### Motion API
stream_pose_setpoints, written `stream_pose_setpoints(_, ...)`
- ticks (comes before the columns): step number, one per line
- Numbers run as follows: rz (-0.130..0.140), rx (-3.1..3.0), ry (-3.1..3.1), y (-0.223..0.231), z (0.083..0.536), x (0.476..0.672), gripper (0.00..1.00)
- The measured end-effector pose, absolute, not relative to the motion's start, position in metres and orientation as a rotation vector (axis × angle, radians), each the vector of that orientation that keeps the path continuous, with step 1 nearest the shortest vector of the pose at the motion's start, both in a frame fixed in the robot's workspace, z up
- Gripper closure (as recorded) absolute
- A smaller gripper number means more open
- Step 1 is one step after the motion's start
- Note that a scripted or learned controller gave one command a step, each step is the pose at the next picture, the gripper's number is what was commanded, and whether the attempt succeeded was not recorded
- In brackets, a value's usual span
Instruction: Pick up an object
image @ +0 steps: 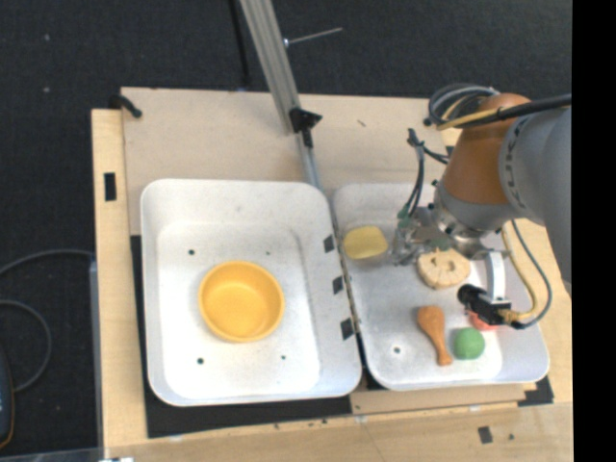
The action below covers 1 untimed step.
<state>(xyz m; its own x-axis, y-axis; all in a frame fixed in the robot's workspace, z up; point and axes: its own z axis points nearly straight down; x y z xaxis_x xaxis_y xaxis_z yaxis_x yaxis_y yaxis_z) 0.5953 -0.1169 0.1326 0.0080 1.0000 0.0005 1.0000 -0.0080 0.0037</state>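
Right bin (520,359): we see gripper (416,243), grip state unclear, between yellow block (365,243) and tan biscuit (443,269); drumstick (434,332), green ball (469,344) nearby.

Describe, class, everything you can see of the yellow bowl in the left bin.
The yellow bowl is round and smooth, plastic by its look, a warm orange-yellow all over. It stands upright, mouth up, with nothing visible inside. It rests on the floor of the left bin, near the middle and slightly toward the front. Nothing else touches it; the gripper is over the right bin.
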Motion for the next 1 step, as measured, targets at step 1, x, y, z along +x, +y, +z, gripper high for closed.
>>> stream_pose_setpoints(1, 0.006, 2.215, 2.221, -0.1178, 0.1807, 0.6054, 1.0)
